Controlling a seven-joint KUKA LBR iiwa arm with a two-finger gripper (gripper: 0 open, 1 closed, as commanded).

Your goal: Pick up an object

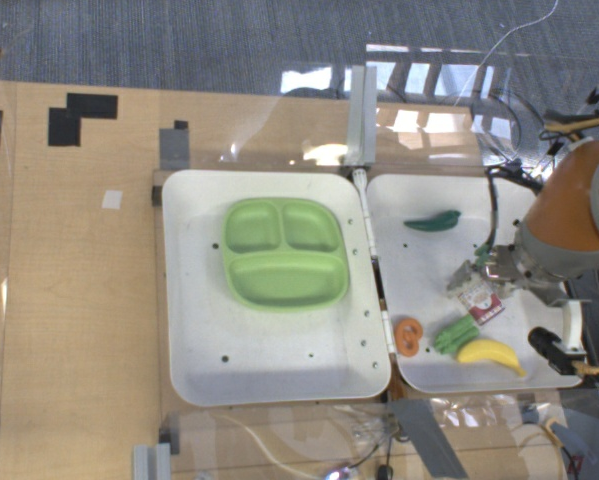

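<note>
Grey hand point(476, 276) low over red-and-white packet point(484, 305) in right bin point(419, 363)

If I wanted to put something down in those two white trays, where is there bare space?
Left bin: bare floor all round the green divided plate, widest along the near edge. Right bin: open between the dark green pepper and the orange slice. Crowded by the gripper, red-and-white packet, green toy and banana.

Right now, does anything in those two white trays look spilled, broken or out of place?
Nothing looks spilled or broken. The green divided plate sits slightly askew in the left bin. In the right bin, the banana, orange piece and dark green pepper lie scattered near the gripper.
</note>
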